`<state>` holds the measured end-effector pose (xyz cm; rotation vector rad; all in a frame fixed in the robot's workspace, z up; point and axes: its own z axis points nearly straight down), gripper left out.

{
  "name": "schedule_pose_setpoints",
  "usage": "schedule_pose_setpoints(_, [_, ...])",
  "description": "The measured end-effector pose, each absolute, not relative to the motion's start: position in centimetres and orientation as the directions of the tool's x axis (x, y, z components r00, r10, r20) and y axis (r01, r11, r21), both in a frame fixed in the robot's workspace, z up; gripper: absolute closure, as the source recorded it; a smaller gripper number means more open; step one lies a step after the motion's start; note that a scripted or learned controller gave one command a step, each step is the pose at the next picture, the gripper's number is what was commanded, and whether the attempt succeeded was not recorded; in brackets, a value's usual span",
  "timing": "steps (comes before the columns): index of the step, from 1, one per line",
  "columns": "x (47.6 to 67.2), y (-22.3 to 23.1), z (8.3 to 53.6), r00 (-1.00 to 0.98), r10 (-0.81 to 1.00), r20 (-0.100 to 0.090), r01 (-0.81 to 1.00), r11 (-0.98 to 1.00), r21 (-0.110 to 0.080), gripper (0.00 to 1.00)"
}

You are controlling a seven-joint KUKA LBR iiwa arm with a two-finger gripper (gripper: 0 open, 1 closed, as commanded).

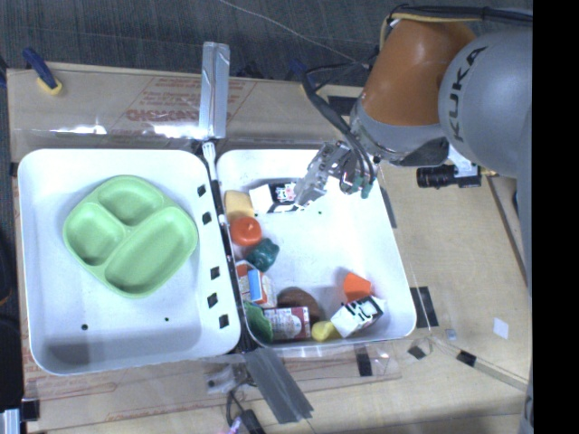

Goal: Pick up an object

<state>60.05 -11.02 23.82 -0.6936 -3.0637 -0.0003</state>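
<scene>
Grey arm reaches into the right bin [391, 242], and our gripper [306, 191] sits right at a small black-and-white item [282, 193] near the bin's far edge. We honestly can't tell if it's grabbing. Left bin [45, 315] has a green divided plate [130, 234].

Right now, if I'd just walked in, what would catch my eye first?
Probably the big grey and orange arm reaching in from the right, its gripper above the right bin. Next, the green divided plate alone in the left bin, then the small items crowding the right bin's left and near sides.
</scene>
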Motion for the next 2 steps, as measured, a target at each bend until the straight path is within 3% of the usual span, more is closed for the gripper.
schedule_pose_setpoints(1, [62.6,-7.9,19.8,-0.782,0.623,0.003,0.623,0.782,-0.002,1.0])
schedule_pose_setpoints(2, [63.4,-4.1,22.8,-0.598,0.802,-0.002,0.802,0.598,0.0,1.0])
